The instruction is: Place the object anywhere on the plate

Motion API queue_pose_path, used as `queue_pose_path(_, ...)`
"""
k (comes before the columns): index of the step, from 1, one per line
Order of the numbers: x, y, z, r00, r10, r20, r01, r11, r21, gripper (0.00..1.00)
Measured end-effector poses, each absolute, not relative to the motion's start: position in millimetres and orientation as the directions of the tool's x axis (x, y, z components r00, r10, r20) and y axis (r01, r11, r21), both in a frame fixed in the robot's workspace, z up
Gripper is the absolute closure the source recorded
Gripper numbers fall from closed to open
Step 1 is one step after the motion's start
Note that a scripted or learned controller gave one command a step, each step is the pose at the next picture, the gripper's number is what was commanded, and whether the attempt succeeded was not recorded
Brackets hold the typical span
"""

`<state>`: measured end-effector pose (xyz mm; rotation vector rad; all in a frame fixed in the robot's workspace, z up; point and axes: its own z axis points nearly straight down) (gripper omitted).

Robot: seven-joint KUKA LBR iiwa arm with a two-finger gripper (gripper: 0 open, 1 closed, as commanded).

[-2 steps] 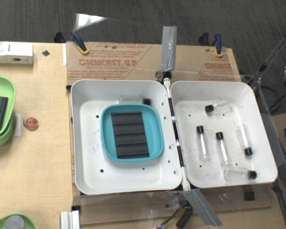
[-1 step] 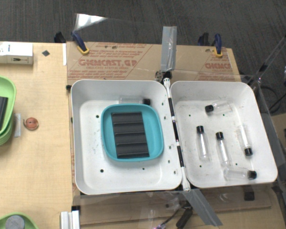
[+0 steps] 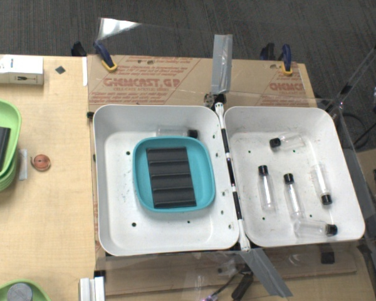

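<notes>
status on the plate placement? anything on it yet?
Done: nothing visible. The teal plate in the left bin carries just its dark ribbed insert; a vial lies behind it on the bin floor. In hand: nothing. Left: the whole job, with five clear black-capped vials loose in the right bin.

Light wooden bench [image 3: 50, 231], bearing two shallow white bins: left bin [image 3: 113, 231] and right bin [image 3: 338, 143], touching along a shared edge. Brown cardboard sheet [image 3: 175, 80] clamped behind them. Green dish [image 3: 3, 115] at far left, small round reddish knob [image 3: 41, 162] beside it.
</notes>
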<state>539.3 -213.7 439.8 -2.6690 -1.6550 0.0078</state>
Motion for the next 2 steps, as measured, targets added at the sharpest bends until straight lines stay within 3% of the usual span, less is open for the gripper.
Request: queue_pose_path(2,539.3,-213.7,439.8,0.445,0.896,-0.004,0.896,-0.445,-0.004,0.00)
